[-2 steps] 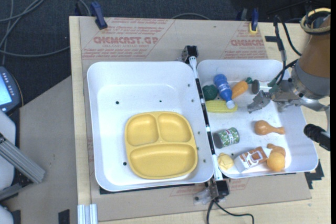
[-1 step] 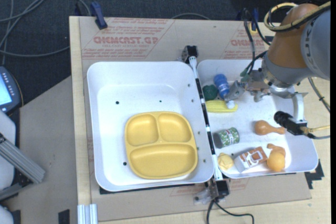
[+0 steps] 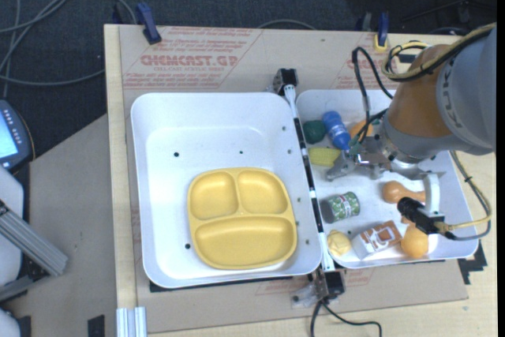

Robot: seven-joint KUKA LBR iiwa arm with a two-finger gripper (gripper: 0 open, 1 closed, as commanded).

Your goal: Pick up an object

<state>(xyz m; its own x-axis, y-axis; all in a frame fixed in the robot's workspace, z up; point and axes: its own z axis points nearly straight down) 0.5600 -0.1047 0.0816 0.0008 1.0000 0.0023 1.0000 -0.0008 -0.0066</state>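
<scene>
A yellow plastic divided plate (image 3: 241,218) lies in the left shallow white bin (image 3: 158,130). In the right white bin (image 3: 465,245), the grey arm's gripper (image 3: 353,163) sits low among a blue bottle (image 3: 337,129), a green can (image 3: 342,206), a small yellow ball (image 3: 338,243) and an orange fruit-shaped toy (image 3: 415,241).

One fixed cam, high above bench (image 3: 197,59), looking down at a slant. Takes in both bins: left bin (image 3: 158,130) near centre, right bin (image 3: 465,249) toward 3 o'clock. Dark floor w/ cables at 12; arm (image 3: 442,102) enters from 3.
</scene>
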